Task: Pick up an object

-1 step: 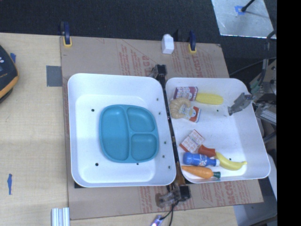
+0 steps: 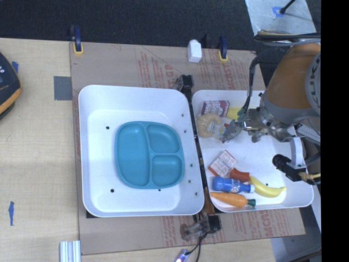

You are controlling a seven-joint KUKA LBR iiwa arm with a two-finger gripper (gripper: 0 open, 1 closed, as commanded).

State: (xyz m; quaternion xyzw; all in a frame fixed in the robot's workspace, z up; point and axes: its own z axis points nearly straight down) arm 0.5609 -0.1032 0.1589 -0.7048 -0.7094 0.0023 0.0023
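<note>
place: robotics lab test bench | evidence: grey-and-orange industrial arm (image 2: 292, 86) over two white bins (image 2: 87, 146) (image 2: 297, 201) on a cardboard sheet (image 2: 131, 64) clamped down with blue clips (image 2: 76, 39) | props: toy food such as a plastic banana (image 2: 268, 189) and carrot (image 2: 232, 200) | floor: dark carpet (image 2: 136, 7)

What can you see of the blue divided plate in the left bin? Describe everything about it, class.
The blue divided plate is a light-blue, rounded-rectangular dish that looks like matte plastic. Raised ridges split it into three compartments: one long section on its left and two smaller ones on its right. It lies flat, right side up, near the middle of the left white bin. Its compartments hold nothing, and only the bin floor touches it.
</note>
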